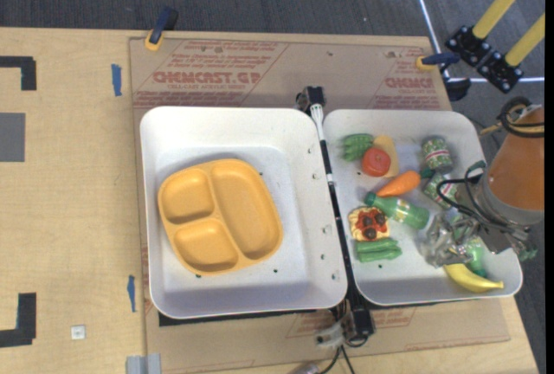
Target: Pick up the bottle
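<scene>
The bottle [402,210], green with an orange end, lies on its side near the middle of the right bin [407,123], just below the carrot [399,183] and above the green bean pod [378,251]. A pizza slice [368,223] sits just left of it. The gripper [446,241] is down low in the bin's right part, near the banana [473,278]; cannot tell how it is set. A tomato [376,160] and a green can [436,153] lie farther back. A yellow divided plate [220,214] rests in the left bin [173,132].
</scene>
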`<action>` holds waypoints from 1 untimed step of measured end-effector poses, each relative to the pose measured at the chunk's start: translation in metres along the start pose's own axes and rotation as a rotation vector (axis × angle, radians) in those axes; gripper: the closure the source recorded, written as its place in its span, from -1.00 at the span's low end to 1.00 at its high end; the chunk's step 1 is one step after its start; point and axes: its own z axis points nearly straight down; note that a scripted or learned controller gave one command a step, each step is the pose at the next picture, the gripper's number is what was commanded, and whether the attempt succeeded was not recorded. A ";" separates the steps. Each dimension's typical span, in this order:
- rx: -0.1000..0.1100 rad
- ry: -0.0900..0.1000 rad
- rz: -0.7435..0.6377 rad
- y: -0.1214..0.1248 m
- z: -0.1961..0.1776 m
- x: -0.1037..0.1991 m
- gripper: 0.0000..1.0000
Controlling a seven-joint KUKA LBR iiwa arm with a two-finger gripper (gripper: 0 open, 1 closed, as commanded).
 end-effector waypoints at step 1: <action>0.007 -0.005 -0.331 0.009 -0.001 -0.006 1.00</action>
